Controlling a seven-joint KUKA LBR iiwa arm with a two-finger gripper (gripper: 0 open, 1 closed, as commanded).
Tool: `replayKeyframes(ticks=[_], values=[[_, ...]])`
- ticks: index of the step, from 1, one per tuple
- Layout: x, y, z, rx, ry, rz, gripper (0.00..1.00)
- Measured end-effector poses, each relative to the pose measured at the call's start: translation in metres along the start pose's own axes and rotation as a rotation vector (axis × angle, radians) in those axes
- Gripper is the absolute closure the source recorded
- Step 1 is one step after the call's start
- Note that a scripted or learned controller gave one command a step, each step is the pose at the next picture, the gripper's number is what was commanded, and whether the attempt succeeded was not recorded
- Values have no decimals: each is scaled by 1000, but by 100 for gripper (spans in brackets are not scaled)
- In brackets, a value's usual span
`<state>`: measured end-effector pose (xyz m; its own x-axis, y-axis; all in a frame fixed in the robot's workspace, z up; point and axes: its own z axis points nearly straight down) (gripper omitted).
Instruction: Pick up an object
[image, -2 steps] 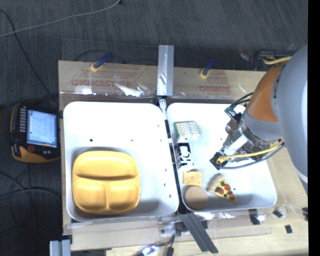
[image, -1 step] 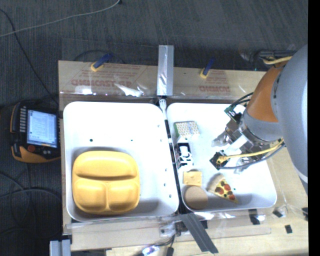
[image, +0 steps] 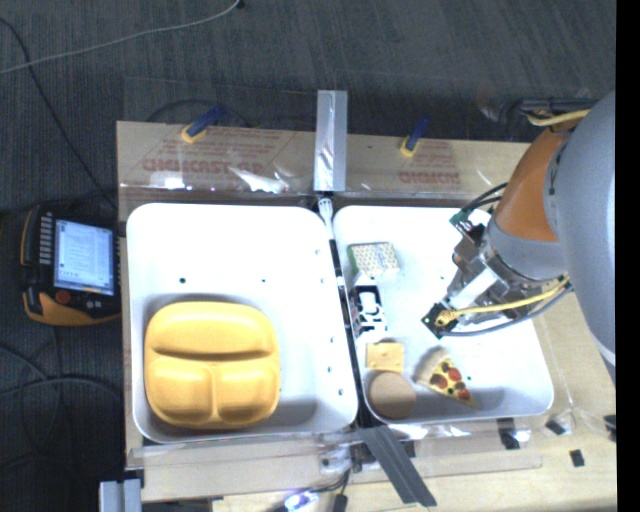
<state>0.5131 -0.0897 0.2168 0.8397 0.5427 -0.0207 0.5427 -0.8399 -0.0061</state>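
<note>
The grey arm (image: 590, 190) with its orange band looms closest to the lens, sweeping in from the right and cut off by the picture's edge. Down at its tip, the gripper (image: 437, 320) hangs over the right bin (image: 510, 395), a dark little tip with cables looped around it; whether it's apart or together, I can't tell from up here. Nothing shows clamped in it.

Just below the tip lies a pizza-slice toy (image: 445, 378), apart from it. Along the bin's left wall, top to bottom: a speckled green-white block (image: 373, 260), a black-and-white item (image: 367, 309) too small to identify, a tan cracker-like square (image: 385, 355) and a brown rounded lump (image: 392, 393) touching it.

Over in the left bin (image: 220, 240), a big yellow bread-shaped object (image: 212, 360) sits toward the near side.

The bins rest on a wooden bench (image: 300, 150) with taped plastic sheeting and blue-yellow clamps (image: 203, 123). Dark carpet surrounds it; a handheld control pendant (image: 70, 263) lies at left, screen glowing.
</note>
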Motion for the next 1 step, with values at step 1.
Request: replayKeyframes(ticks=[1], values=[[-12, -25, -47, -4, 12, 178, 100]])
